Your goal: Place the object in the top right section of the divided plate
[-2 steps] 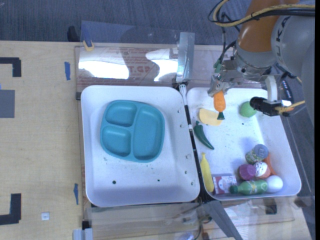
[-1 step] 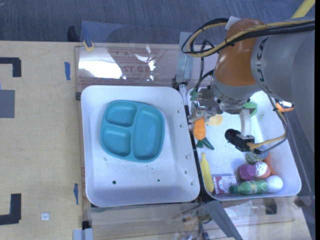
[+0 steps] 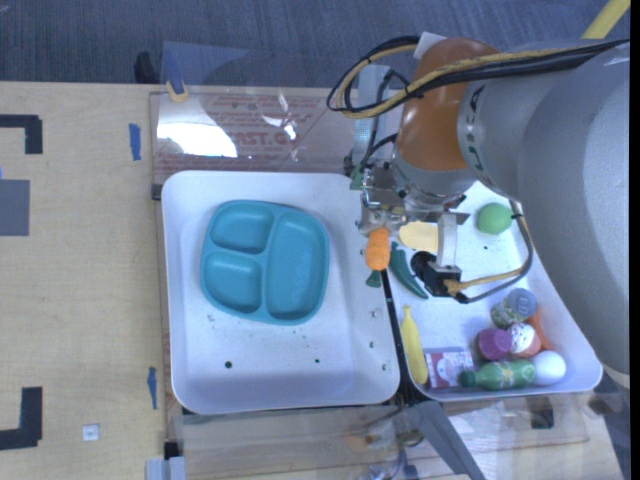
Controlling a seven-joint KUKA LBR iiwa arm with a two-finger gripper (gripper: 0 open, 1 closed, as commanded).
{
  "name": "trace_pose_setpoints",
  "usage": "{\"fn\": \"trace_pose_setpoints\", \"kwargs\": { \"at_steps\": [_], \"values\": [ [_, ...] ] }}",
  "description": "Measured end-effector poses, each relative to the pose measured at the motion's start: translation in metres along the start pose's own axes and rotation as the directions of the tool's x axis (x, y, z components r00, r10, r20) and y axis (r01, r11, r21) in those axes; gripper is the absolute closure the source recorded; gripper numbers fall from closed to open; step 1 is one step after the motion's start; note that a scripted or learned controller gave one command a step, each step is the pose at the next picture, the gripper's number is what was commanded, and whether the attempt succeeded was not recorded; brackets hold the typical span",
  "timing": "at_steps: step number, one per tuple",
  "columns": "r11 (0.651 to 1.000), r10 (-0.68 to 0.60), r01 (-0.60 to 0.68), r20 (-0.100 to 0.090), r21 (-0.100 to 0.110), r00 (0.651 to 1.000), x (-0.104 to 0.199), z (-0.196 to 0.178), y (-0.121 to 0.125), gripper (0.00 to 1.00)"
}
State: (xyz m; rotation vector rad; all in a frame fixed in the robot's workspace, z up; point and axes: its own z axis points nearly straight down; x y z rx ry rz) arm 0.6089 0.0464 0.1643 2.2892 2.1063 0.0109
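Note:
The teal divided plate (image 3: pixel 266 259) lies in the left bin (image 3: pixel 190 358), with two small sections on its left and one long section on its right. My gripper (image 3: pixel 374 230) hangs over the ridge between the two bins, just right of the plate. A small orange object (image 3: pixel 377 251) sits between the fingertips, so the gripper is shut on it. The orange object is at about the height of the plate's upper right corner and apart from the plate.
The right bin (image 3: pixel 565 313) holds a dark green item (image 3: pixel 408 273), a yellow piece (image 3: pixel 420 236), a green ball (image 3: pixel 493 218), a yellow banana (image 3: pixel 412 343) and a cluster of toys (image 3: pixel 510 353) at its near end. A clear sheet (image 3: pixel 250 128) lies behind the left bin.

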Motion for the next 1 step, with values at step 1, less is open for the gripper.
{"fn": "trace_pose_setpoints", "kwargs": {
  "at_steps": [1],
  "values": [
    [0.998,0.055,-0.055,0.001,-0.017,0.998,0.0031,0.0037,0.0034,1.0]
  ]
}}
